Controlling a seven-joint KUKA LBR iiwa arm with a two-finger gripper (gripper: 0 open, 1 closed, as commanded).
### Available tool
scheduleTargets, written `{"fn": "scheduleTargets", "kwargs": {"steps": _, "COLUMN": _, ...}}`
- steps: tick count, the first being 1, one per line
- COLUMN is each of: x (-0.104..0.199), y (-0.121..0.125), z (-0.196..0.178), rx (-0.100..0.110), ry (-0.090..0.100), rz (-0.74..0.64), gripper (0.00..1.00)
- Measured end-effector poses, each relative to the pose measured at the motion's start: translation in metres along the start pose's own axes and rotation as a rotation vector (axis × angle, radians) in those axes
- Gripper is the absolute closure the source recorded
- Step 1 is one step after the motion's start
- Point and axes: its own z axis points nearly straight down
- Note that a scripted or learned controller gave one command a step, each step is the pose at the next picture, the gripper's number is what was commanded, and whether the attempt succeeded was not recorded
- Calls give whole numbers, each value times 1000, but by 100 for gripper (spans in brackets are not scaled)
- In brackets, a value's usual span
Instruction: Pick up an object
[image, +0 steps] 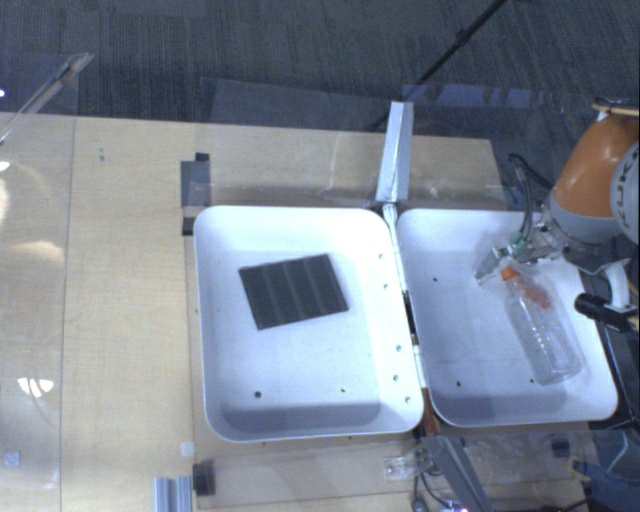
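A clear plastic bottle (545, 335) lies on its side in the right bin (450, 340), with an orange cap at its upper-left end and an orange mark on its neck. My gripper (507, 260) reaches in from the right and sits low over the cap end of the bottle, touching or nearly touching it. The arm's orange band (585, 180) shows above the bin's far right corner. A dark grey ribbed rectangular pad (293, 290) lies flat in the left bin (300, 400), far from the gripper.
The two bins meet at a raised rim (405, 310) in the middle. A metal bar (394, 155) stands behind the bins' junction. Black cables and arm parts (605, 305) crowd the right bin's right edge. A clear panel edge (72, 250) runs along the bench's left.
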Motion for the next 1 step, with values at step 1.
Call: {"fn": "scheduleTargets", "kwargs": {"steps": 1, "x": 0, "y": 3, "z": -14, "rx": -8, "ry": -3, "rz": -2, "gripper": 100}}
